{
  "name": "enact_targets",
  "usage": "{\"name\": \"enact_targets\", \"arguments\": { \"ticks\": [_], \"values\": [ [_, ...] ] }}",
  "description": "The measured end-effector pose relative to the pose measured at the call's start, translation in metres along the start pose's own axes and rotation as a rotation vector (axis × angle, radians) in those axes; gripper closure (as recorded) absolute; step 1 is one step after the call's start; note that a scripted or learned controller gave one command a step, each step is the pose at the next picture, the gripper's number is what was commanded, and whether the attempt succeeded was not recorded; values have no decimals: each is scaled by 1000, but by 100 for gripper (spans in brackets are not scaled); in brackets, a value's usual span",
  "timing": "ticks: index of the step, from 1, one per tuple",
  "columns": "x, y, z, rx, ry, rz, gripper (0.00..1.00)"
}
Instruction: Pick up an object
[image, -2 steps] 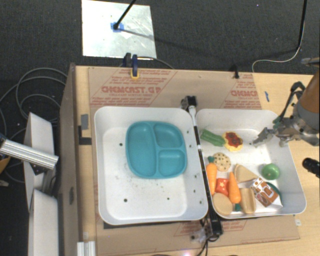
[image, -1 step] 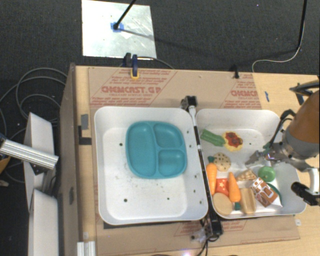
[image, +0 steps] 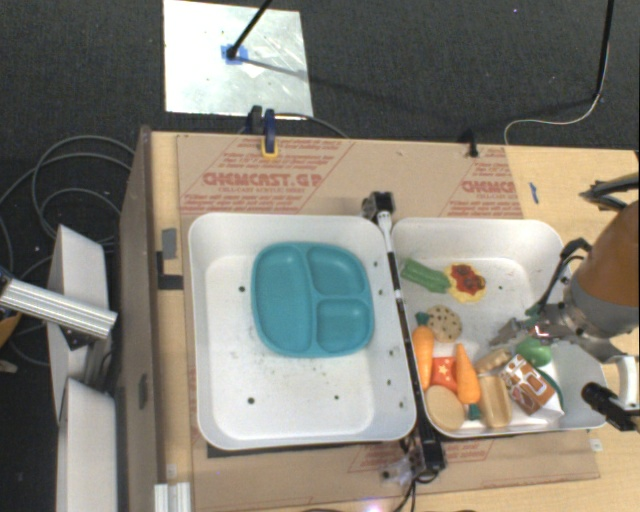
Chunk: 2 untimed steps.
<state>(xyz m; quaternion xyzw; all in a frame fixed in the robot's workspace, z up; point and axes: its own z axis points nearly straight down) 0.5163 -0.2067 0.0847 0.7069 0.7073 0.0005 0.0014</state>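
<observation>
Hovering low over the right bin (image: 500, 236), gripper (image: 527, 333) sits above the food clutter near the table's right edge; can't tell its opening or whether it holds anything. Packet (image: 527, 385) and green piece (image: 536, 351) lie just beside it. Teal divided plate (image: 311, 298) occupies the left bin (image: 215, 330).

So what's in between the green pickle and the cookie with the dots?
Nothing. In the camera view, only bare white bin floor lies between the green pickle and the dotted cookie; the red-and-yellow toy sits off to the side.
</observation>
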Motion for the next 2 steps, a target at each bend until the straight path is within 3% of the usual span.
{"name": "enact_targets", "arguments": {
  "ticks": [1,2],
  "values": [
    [0,2,-11,-3,0,-2,100],
    [97,58,-135,-15,2,-16,100]
  ]
}}
